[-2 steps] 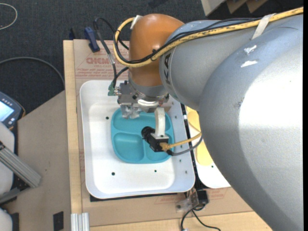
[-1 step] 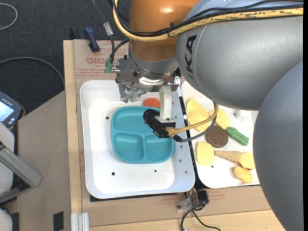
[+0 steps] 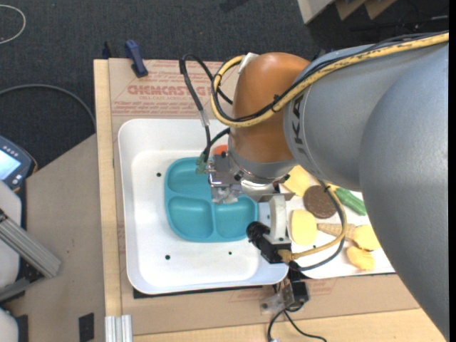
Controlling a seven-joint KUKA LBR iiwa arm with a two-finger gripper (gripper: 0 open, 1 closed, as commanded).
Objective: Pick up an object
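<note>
A teal divided plate lies in the left white bin. My gripper hangs over the plate's right-hand part, under the orange wrist band; whether it touches the plate I cannot tell. A small orange thing peeks out just behind the wrist. The right bin, mostly hidden by the arm, holds a brown round disc, a pale yellow piece, a green piece, a tan cone and a yellow lump.
The big grey arm covers most of the right side. Black cables loop around the wrist. A blue clamp sits at the bench's back left corner. A black part hangs by the left bin's front right corner.
</note>
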